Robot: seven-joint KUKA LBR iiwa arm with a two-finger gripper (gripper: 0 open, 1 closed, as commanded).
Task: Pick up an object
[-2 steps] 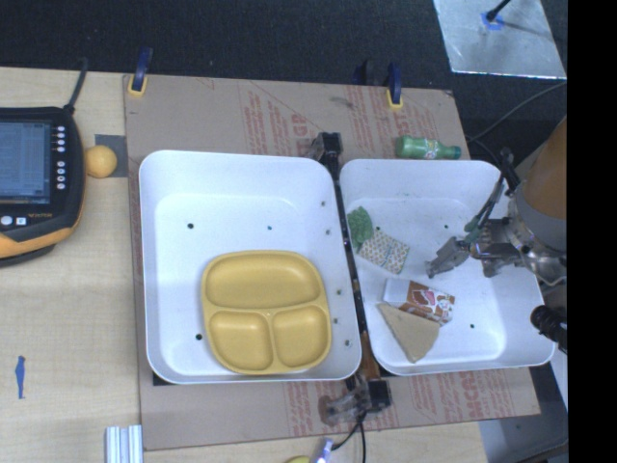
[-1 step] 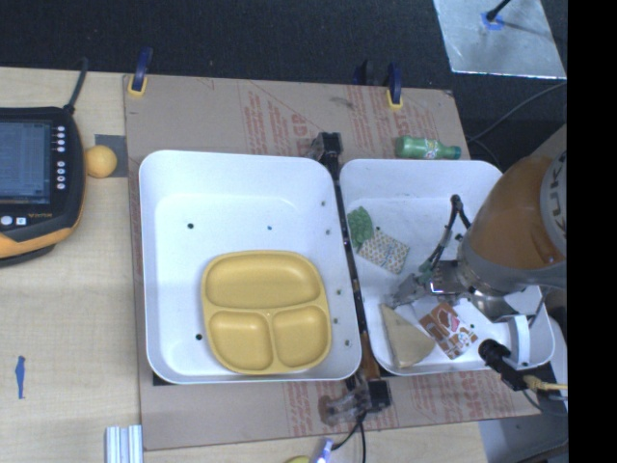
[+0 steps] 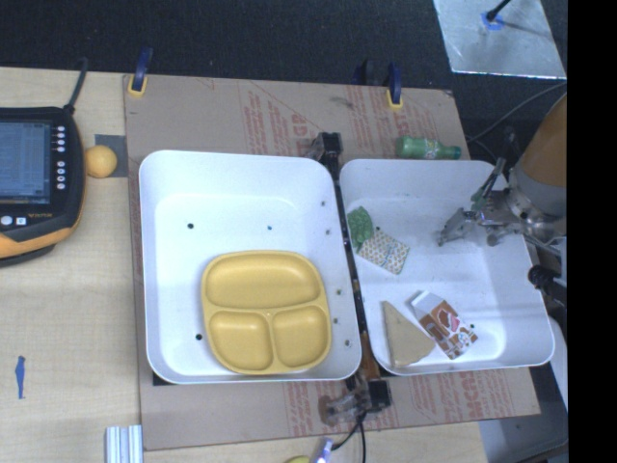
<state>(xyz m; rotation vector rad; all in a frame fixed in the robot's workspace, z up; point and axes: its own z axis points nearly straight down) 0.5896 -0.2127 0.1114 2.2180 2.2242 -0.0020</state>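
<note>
1. The step in hand looks like the approach: the gripper (image 3: pixel 469 224) hangs over the right bin (image 3: pixel 501 355), near its far right wall, with nothing between its fingers. The two fingers look spread apart, one reaching toward the middle of the right bin and one pointing back toward the arm.
2. No object is lifted yet. The nearest candidate is the patterned packet (image 3: pixel 386 253), lying in the right bin toward its left wall, apart from the gripper.
3. Touching that packet's far corner is a green item (image 3: pixel 360 226), hard against the right bin's left wall.
4. At the near side of the right bin lie a tan wedge (image 3: pixel 405 337) and, just beside it, a red and white carton (image 3: pixel 443 324).
5. Next move, as I judge it: travel across the right bin toward one of these, centre above it, descend, then close. The flat packet and wedge offer little to pinch; the carton may grip better.
6. Count in the right bin: four loose objects.
7. Left of the right bin stands one more bin (image 3: pixel 164 258), holding one yellow divided tray (image 3: pixel 266 310) with three compartments.
</note>
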